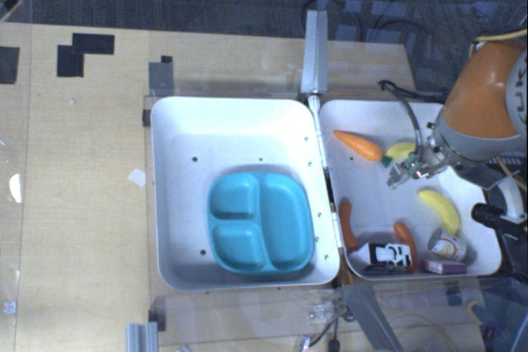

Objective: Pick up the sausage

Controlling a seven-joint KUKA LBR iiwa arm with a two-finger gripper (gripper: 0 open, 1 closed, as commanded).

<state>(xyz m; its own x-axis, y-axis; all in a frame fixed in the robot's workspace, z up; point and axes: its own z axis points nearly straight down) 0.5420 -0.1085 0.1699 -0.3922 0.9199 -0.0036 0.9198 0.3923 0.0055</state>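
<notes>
The sausage [346,225], reddish-brown and slim, lies along the left wall of the right bin [367,118], near its front corner. The gripper [406,171] hangs over the middle of that bin, up and to the right of the sausage and well apart from it. It sits just below a yellow fruit [400,151] that it partly covers. The grey arm with its orange band [488,95] reaches in from the right.
The right bin also holds a carrot [358,145], a banana [441,210], a short orange-red piece [403,232], a black-and-white object [388,255], a small can [447,246] and a purple item [445,266]. A blue divided plate [260,221] lies in the left bin [177,177].
</notes>
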